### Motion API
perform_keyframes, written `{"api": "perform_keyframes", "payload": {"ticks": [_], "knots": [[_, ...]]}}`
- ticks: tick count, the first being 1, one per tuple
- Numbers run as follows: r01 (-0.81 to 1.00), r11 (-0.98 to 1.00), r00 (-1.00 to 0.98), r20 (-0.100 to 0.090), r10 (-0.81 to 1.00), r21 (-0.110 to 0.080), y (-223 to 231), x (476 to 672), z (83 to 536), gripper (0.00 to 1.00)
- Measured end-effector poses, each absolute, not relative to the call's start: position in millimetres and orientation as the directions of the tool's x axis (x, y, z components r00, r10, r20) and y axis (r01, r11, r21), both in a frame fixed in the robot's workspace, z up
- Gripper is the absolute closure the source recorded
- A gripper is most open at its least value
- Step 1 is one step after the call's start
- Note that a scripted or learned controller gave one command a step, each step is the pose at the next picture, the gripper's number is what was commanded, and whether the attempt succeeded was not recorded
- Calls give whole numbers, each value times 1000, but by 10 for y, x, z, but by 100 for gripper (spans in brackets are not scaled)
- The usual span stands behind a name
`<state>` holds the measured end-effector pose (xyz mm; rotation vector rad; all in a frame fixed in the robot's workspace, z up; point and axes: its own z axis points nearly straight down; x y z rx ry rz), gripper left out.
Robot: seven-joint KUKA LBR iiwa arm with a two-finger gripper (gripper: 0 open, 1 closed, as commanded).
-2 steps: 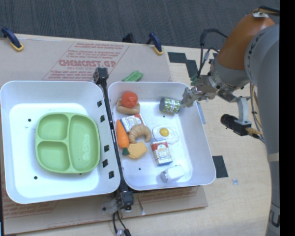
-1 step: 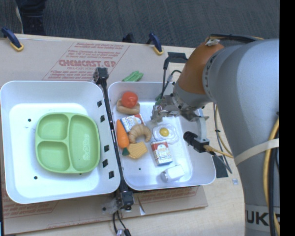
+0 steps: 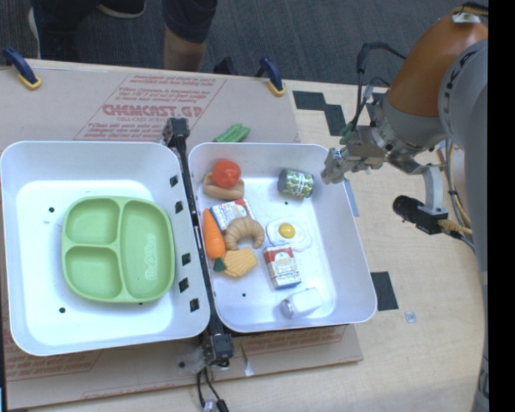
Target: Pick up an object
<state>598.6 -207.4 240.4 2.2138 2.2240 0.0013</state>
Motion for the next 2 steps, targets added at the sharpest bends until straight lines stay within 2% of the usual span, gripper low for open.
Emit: {"api": "perform_keyframes", "payload": {"ticks": [1, 2], "knots": [[1000, 6, -6, 0, 1000, -1, -2026, 6566, 1947, 100], [1000, 13, -13, -2, 1000, 3, -2020, 6578, 2062, 100]]}}
